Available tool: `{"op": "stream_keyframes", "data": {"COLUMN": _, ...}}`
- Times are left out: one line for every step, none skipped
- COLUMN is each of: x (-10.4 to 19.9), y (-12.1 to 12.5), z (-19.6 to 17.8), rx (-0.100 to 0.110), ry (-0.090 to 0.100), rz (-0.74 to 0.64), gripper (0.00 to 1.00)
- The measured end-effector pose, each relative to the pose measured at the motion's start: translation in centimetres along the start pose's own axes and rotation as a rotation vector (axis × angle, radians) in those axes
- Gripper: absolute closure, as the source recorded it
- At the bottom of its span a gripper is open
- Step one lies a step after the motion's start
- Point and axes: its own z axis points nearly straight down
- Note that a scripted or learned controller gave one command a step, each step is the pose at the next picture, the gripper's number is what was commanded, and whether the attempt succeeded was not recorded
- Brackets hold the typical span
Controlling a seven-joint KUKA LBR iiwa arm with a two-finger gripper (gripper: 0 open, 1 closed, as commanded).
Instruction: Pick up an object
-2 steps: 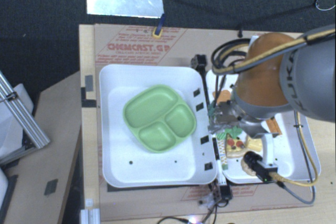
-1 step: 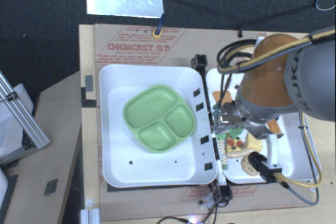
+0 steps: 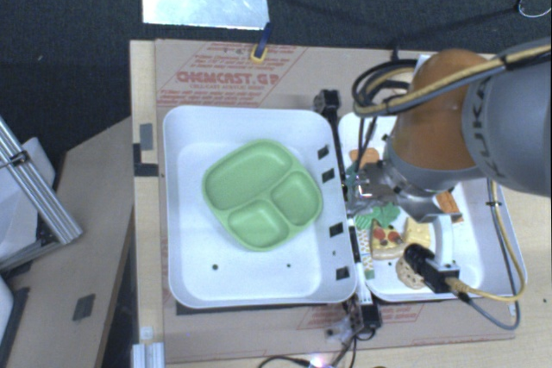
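Observation:
A green three-section plate [image 3: 262,194] lies in the left white bin [image 3: 194,271]. The right white bin [image 3: 483,271] holds small toy food pieces: a pizza slice [image 3: 385,240], a green leafy piece [image 3: 373,217], a yellow piece [image 3: 418,233], an orange piece [image 3: 448,202] and a dark cookie-like piece [image 3: 409,273]. My arm, grey with an orange band [image 3: 440,112], reaches down over the right bin's left half. The gripper [image 3: 369,192] sits low by the bin's left wall, just above the green leafy piece and pizza slice.
Black clips [image 3: 330,177] line the divider between the two bins. A dark cable [image 3: 379,86] loops off the arm near the right bin's far edge. A yellow cable [image 3: 500,271] runs along the right bin's near right side. Cardboard [image 3: 228,73] underlies both bins.

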Motion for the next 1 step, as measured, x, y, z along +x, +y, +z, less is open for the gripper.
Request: {"op": "stream_keyframes", "data": {"x": 0.36, "y": -0.62, "z": -0.01, "rx": 0.002, "ry": 0.0, "rz": 0.0, "gripper": 1.0}}
